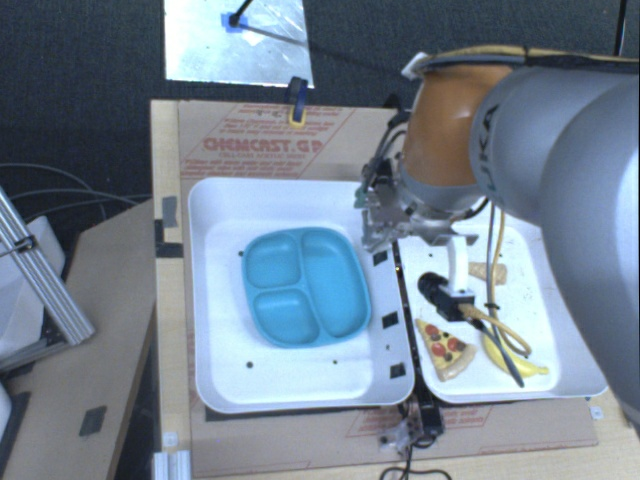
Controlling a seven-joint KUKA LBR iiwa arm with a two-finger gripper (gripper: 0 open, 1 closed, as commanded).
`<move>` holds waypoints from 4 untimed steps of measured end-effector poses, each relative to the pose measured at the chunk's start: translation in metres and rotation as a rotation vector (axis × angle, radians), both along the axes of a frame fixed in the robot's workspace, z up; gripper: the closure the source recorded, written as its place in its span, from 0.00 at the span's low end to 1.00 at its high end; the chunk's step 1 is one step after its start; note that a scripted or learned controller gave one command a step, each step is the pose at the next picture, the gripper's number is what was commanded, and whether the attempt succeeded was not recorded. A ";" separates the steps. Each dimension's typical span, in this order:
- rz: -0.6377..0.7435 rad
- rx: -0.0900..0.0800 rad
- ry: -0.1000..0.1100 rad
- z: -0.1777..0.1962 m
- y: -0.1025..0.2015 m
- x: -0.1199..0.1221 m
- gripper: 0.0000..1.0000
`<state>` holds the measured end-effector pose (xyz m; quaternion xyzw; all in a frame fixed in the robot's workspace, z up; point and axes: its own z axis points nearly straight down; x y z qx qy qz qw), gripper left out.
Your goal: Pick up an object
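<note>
My gripper (377, 230) hangs low over the ridge between the two white bins, at the left bin's upper right corner, just past the blue plate's far right corner. Nothing shows between its fingers, and the wrist hides their tips. In the right bin (560, 298) a toy pizza slice (445, 346) lies near the front left. A yellow banana (528, 366) lies to its right, and a small tan piece (490, 271) sits farther back. All three are below and to the right of the gripper, apart from it.
A blue divided plate (305, 286) lies in the middle of the left bin (215, 298). The grey arm with its orange band (450, 128) covers the back of the right bin. Cardboard (260, 143) lies under both bins.
</note>
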<state>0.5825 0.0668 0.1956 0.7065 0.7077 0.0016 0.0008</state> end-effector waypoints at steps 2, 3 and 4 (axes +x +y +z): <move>-0.006 -0.005 -0.001 -0.010 -0.131 0.086 1.00; 0.009 0.000 -0.005 0.039 -0.045 0.082 1.00; 0.006 -0.001 -0.004 0.047 -0.050 0.083 1.00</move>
